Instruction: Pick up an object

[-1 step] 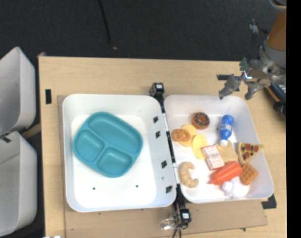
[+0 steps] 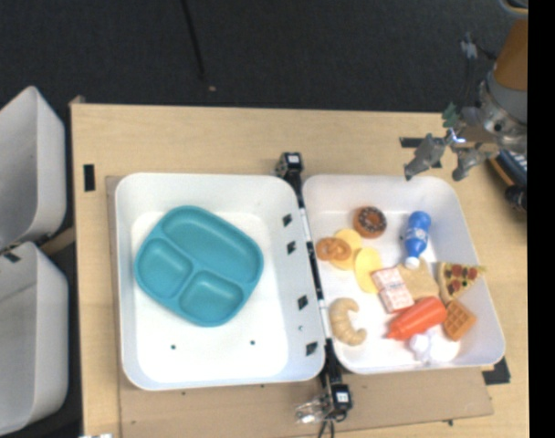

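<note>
Up over the right bin's (image 2: 475, 245) far corner, the hand (image 2: 445, 162) hovers with fingers spread, pinching nothing.

Toy food (image 2: 401, 286) in right bin (image 2: 474, 235)

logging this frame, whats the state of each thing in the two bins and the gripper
gripper: open, above the right bin's far rim, holding nothing
blue tray: flat in the left bin, compartments bare
bottle: lying on its side
doughnut: lying flat, apart from the bottle
croissant: lying by the right bin's left wall
carrot: lying flat against the waffle
waffle: lying flat
pizza slice: lying flat, topping up
</note>
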